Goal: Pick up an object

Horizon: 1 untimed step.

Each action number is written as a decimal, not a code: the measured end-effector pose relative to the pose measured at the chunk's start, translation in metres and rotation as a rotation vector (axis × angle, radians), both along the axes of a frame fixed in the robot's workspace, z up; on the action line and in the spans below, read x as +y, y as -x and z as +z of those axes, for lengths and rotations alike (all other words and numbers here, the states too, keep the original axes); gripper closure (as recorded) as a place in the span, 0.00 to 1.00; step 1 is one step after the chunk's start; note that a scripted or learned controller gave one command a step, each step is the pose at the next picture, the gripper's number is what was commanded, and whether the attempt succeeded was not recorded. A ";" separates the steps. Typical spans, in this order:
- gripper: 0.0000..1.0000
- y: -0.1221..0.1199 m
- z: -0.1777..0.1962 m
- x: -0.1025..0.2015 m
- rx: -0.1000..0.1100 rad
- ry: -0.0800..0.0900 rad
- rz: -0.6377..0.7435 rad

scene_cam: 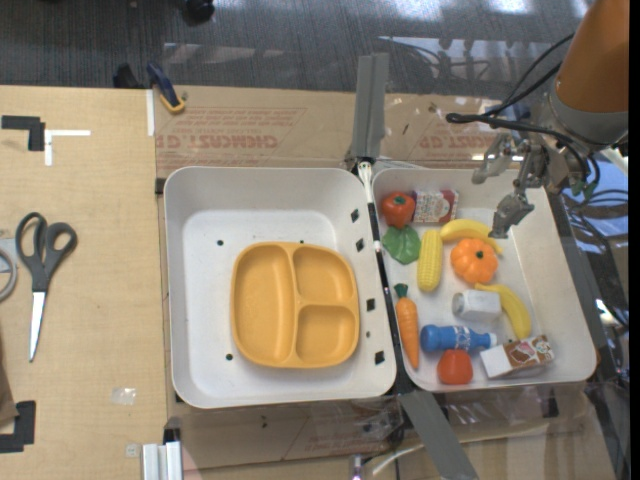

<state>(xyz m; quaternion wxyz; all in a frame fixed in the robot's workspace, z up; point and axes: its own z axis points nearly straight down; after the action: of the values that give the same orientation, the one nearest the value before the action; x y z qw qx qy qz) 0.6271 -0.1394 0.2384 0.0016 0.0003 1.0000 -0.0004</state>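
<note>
Right bin [566, 298] crowded with toy food. Nearest the gripper [508, 216]: a banana [464, 230] lying crosswise near the bin's far end, and just beneath it in view a small orange pumpkin [474, 260]. Likely pick: the banana or the pumpkin, judging from where the gripper hangs. Both probably hollow plastic, so light, stiff and a bit slick; no real risk of crushing. Banana best taken across its narrow middle, not along its curve. Pumpkin round and ribbed, prone to squirting out unless pinched across its widest part.

Gripper hanging at the banana's right tip, seemingly above it, with the pumpkin below and slightly left in view. Nothing seen between the fingers. Open or closed: cannot tell, the tips too small and dark against the bin wall.

Further out in the same bin: a corn cob [430, 259] upright in view left of the pumpkin, a green leaf [402, 245] beside it, a tomato [398, 208] and a small packet [436, 206] at the far end. A second banana [512, 309], a white can [477, 304], a blue bottle [452, 338], a carrot [408, 330], a red fruit [455, 367] and a small carton [518, 356] toward the near end. Tight packing, so neighbours likely to get nudged.

Left bin [200, 288] holding a yellow divided plate [296, 305]. Scissors [38, 258] on the bench [80, 368], well apart from both bins.
</note>
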 end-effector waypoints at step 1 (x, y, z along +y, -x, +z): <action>0.00 0.008 -0.134 0.013 0.000 0.000 0.213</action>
<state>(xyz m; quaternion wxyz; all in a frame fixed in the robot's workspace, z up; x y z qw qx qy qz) 0.6190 -0.1261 0.1042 0.0017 -0.1058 0.9944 -0.0003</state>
